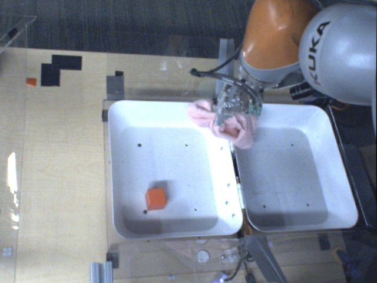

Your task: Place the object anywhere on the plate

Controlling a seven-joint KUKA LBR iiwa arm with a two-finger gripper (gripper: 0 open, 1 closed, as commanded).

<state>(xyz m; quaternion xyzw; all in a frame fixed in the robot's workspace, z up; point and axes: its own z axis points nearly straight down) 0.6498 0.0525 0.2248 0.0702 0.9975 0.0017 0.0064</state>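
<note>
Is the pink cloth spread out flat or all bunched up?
Bunched up. The pink cloth hangs in a crumpled lump at the gripper, draped above the rims where the two bins meet, not spread out.

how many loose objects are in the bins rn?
2. An orange block sits on the floor of the left bin, near its front-left corner. A pink cloth hangs at the gripper above the divide between the bins. The arm could hide more.

Floor: dark grey carpet [118,10] beyond the bench's far edge.
Bench: pale wooden top [53,175], black patches [59,68] near its far-left corner.
</note>
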